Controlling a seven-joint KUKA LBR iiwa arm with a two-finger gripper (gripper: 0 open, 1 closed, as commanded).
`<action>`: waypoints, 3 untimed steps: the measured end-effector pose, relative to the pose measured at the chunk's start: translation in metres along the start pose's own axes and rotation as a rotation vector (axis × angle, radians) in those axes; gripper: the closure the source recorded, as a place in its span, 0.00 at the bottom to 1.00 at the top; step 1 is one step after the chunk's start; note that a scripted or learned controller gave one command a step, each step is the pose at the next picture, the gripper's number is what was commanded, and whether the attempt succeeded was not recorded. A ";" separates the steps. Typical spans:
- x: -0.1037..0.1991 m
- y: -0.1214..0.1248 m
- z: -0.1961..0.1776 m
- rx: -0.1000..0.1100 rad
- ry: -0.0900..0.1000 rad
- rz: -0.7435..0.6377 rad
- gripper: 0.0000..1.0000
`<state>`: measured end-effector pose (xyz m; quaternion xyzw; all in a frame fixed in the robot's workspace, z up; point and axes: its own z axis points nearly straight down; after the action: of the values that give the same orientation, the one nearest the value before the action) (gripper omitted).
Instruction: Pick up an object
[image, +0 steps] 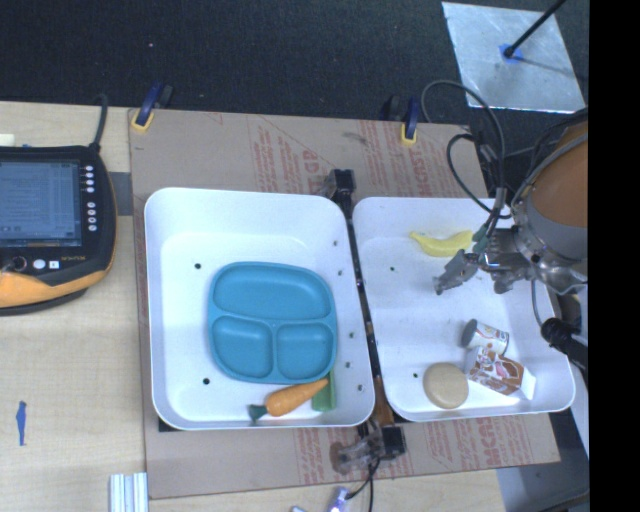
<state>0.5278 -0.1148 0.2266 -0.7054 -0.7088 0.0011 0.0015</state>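
Nearest the camera, a toy carrot (294, 397) lies beside a blue divided plate (271, 320) in the left bin (170, 300). Over the right bin (400, 330), the pincer (478, 274) hangs spread open and empty, near a yellow banana (441, 241); a tan round piece (445, 386) and a packet (495, 366) lie below.

The arm (560, 200) is cut off at three o'clock; the green item (323, 397) behind the carrot (295, 398) stays mostly hidden.
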 end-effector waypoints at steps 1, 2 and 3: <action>-0.048 -0.026 0.013 -0.001 -0.002 0.000 0.00; -0.031 0.017 0.136 0.002 -0.001 -0.001 0.00; -0.067 0.034 0.049 -0.002 -0.002 0.002 0.00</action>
<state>0.5615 -0.1818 0.1771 -0.7061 -0.7081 0.0009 0.0002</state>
